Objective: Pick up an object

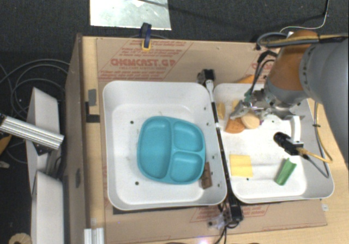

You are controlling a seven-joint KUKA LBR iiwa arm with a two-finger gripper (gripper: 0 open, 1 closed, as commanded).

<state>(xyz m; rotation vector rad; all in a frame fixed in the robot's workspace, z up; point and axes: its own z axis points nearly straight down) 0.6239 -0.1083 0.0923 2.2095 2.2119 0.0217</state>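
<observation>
**Hand low over the far end of the right bin, rounded lump at its near-left**

The desk (163,58), faced with printed brown cardboard, carries the two bins side by side. The left bin (122,128) is shallow, white, smooth plastic. A teal divided plate (172,150) with three hollows and rounded corners lies flat in its middle. A small dark brown piece (206,175) rests at the plate's near-right edge, against the wall next to the other bin.

In the right bin (322,185), a pale yellow sliver (221,111) lies at the far-left wall. Right of it sits an orange-and-tan lump (242,124), rounded and matte, like toy bread. A flat yellow block (241,165), roughly square and soft-looking, lies nearer, well apart from the lump. A green stick (284,172) lies to its right, with its long axis slanting from near-left to far-right.

The hand (255,108) hangs on the grey arm (322,73) at the bin's far end. The lump lies just beside it on the near-left, close enough that they may be touching. I cannot tell whether the hand is apart or together, and nothing can be seen held in it. The lump looks like the likeliest target, needing a slight shift near and left. The block and stick would need a longer move toward the near side.
</observation>
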